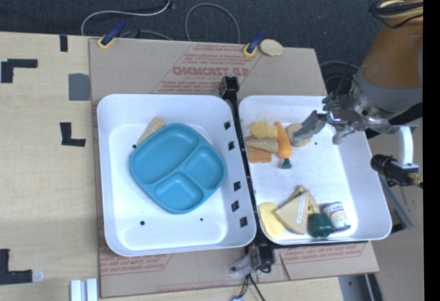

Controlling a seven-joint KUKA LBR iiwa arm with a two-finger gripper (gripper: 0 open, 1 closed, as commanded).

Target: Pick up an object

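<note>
Apparently pincer (307, 129) touching beige obj (300, 134).

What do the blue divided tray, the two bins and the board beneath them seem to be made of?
Blue tray: likely moulded plastic, with smooth rounded compartments, an even colour and a matte look. Left bin and right bin: probably thin white plastic, judging by the rounded corners and a slight sheen. Board: cardboard, going by its brown kraft surface with red printed lettering.
</note>
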